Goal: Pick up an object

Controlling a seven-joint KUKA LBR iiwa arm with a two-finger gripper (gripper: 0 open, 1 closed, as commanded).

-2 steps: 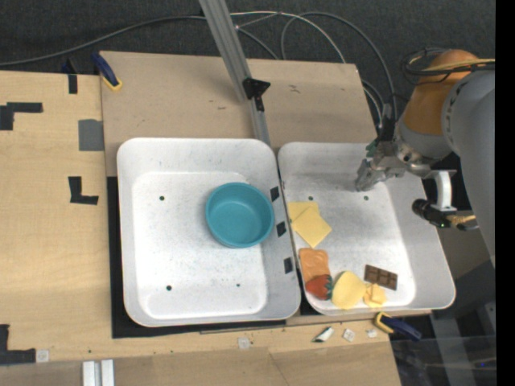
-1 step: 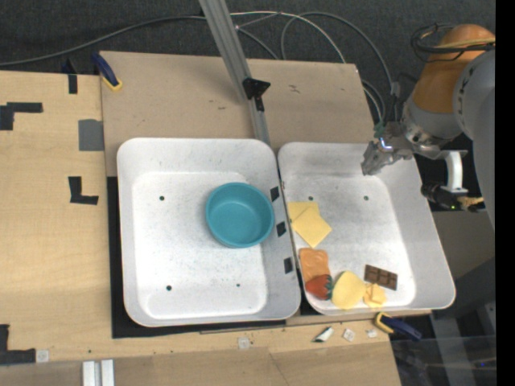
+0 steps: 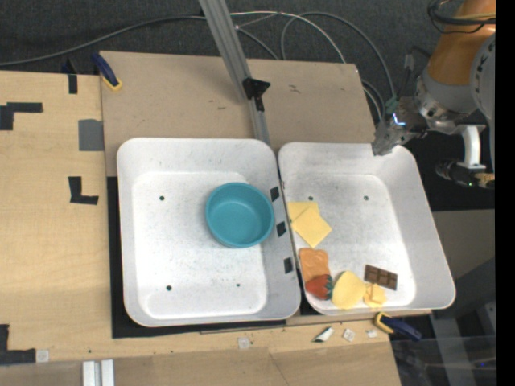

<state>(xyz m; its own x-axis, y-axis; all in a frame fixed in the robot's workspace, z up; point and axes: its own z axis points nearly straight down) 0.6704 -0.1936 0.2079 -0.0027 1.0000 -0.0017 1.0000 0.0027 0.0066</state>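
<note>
My gripper [image 3: 385,144] hangs over the far right corner of the right bin [image 3: 402,207], at its rim. Nothing shows between its fingers. Several small items lie in that bin's near left part: a flat yellow piece [image 3: 310,223], an orange block [image 3: 314,260], a red item [image 3: 319,286], a rounded yellow piece [image 3: 348,290], a smaller yellow bit [image 3: 375,295] and a brown chocolate-like bar [image 3: 381,277]. A blue bowl [image 3: 239,215] stands upright in the left bin [image 3: 161,248], right of its middle.
A slanted grey metal post [image 3: 233,51] rises behind the bins, with cables [image 3: 322,30] trailing across the dark floor. Cardboard sheets cover the bench around the bins. A yellow-and-blue clamp [image 3: 394,326] grips the bench's near edge.
</note>
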